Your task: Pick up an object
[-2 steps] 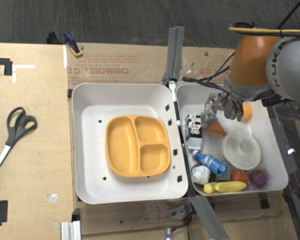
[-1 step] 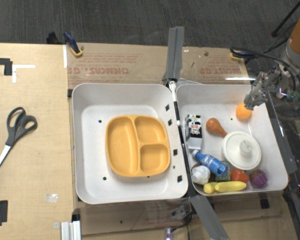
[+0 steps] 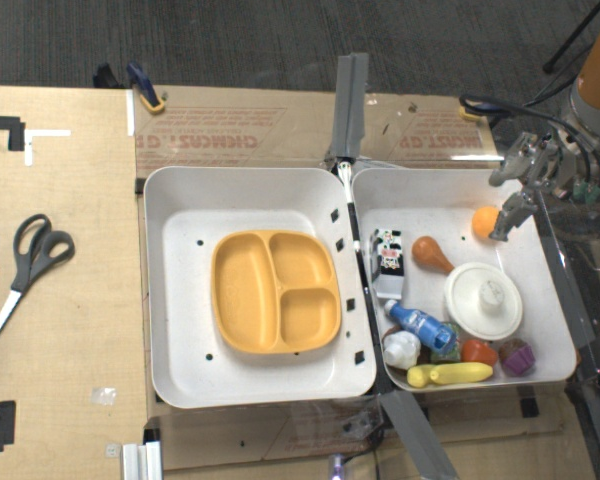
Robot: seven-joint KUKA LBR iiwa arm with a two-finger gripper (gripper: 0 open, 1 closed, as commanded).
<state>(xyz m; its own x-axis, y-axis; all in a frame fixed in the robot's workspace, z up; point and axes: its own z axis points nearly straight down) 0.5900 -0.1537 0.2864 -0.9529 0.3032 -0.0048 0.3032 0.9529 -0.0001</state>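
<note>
The pale wooden tabletop (image 3: 60,348) carries two shallow white plastic bins. The left bin (image 3: 170,298) holds a yellow three-compartment plate (image 3: 276,291). The right bin (image 3: 550,268) holds the clutter: a round white lidded pot (image 3: 485,299), a yellow banana-shaped toy (image 3: 450,373), a blue bottle (image 3: 423,326). The small orange ball (image 3: 484,221) lies in its upper right part, just left of the tool (image 3: 512,208), touching or nearly so. The tool hangs at the frame's right edge; whether it is apart or together, I cannot tell.
</note>
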